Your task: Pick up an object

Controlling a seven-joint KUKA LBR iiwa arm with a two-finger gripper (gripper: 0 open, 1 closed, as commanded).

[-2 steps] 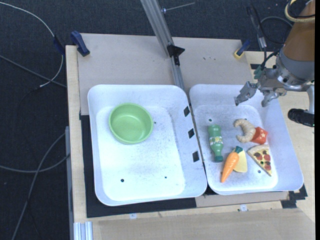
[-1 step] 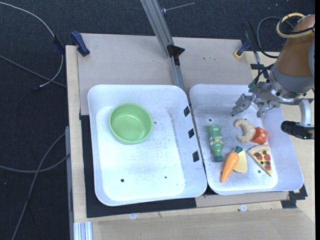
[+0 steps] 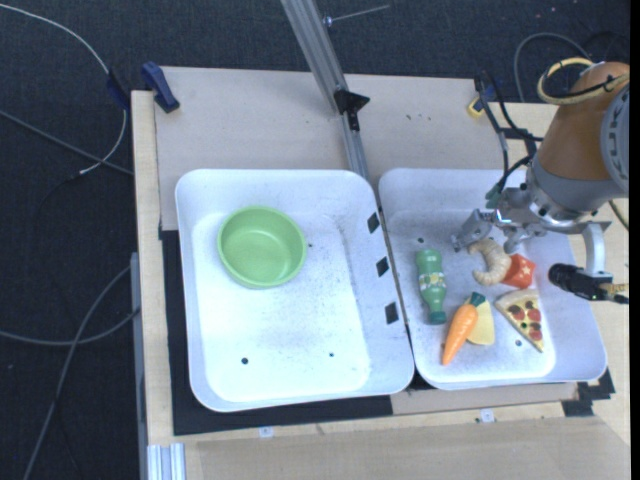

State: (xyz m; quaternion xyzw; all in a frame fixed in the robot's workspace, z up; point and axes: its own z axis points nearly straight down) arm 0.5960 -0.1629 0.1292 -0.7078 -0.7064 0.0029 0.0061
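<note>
- Grey gripper [image 3: 492,230] low over croissant-like toy [image 3: 491,260], fingers apart, nothing clamped.
- Green bottle [image 3: 431,284], carrot [image 3: 458,333], pizza slice [image 3: 525,317] near croissant-like toy, untouched.
- Pick not yet done.

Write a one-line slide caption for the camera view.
Gripper low in the right bin above a beige piece, near bottle, carrot and pizza slice; green bowl in the left bin.

The left bin [image 3: 200,368] lies mostly bare around a green bowl [image 3: 262,246] near its upper left. The right bin [image 3: 400,193] is crowded low down (bottle [image 3: 431,285], carrot [image 3: 458,333], pizza slice [image 3: 525,317], croissant [image 3: 491,260]); its upper part is open.
</note>
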